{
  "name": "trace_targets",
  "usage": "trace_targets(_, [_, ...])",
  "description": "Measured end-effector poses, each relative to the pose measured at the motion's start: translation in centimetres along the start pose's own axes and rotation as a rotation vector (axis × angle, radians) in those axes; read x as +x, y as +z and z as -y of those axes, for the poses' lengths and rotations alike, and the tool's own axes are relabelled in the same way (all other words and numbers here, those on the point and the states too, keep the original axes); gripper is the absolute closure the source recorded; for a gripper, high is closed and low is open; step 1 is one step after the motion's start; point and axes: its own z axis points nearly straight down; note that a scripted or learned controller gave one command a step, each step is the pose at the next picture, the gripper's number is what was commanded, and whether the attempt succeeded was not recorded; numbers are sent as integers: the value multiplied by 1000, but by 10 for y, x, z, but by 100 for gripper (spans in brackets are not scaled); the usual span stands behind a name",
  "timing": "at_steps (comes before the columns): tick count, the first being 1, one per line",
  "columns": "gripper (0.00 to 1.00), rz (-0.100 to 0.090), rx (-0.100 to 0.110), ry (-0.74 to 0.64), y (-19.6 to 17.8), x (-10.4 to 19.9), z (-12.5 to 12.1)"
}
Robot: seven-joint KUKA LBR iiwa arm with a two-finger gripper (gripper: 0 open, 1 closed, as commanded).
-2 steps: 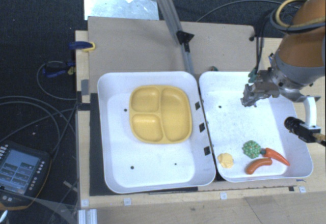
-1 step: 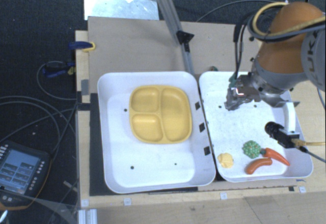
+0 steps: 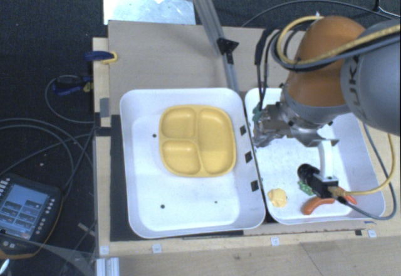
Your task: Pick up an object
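small yellow lump (image 3: 277,197) lies in the right-hand bin (image 3: 369,162) near its front wall | orange curved piece (image 3: 315,205) near it | gripper (image 3: 262,130) over that bin's left side, apart from both, open or closed cannot be told | yellow divided plate (image 3: 197,140) in left-hand bin (image 3: 141,193)

A yellow 3-part plastic plate (image 3: 197,141) blocks the middle of the left white bin (image 3: 141,206); its front is bare. The grey-and-orange arm (image 3: 332,68) hangs over the right white bin (image 3: 352,154).
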Motion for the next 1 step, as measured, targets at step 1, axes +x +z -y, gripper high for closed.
trace_targets(1, [100, 0, -2, -1, -1, 58, 9])
